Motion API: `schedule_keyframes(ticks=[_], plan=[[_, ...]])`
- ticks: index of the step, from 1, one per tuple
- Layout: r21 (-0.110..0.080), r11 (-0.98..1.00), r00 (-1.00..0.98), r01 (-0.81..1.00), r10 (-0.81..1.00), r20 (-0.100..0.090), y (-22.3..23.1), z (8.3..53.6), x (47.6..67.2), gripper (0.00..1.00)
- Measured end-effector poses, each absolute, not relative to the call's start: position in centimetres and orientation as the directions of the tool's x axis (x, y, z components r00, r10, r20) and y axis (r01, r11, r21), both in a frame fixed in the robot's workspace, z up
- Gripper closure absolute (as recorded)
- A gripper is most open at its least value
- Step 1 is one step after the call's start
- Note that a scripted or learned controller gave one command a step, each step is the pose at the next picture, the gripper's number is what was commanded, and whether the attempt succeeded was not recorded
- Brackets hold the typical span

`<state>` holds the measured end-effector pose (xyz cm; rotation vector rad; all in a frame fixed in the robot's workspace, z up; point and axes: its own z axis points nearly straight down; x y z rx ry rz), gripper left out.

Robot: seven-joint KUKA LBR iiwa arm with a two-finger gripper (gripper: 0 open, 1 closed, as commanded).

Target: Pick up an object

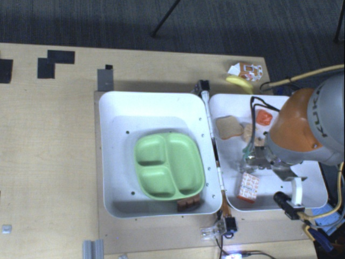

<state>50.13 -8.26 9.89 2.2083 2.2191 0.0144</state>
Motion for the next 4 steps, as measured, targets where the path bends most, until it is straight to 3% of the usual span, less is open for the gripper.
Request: schedule_keyframes(ticks=[1,2,3,4], plan=[[0.013,0.005,-0.005,1.000,1.000,-0.001,-8.3,9.9,50.1,0.00],[0.017,0.008,-0.008,1.000,1.000,0.000,-8.2,10.9,50.3,1.00],[0.017,0.008,-0.008,1.000,1.000,0.000,-8.2,10.9,50.3,0.00],[0.005,0.001,-0.001,1.000,1.000,0.000,-8.4,8.7,50.3,0.00]])
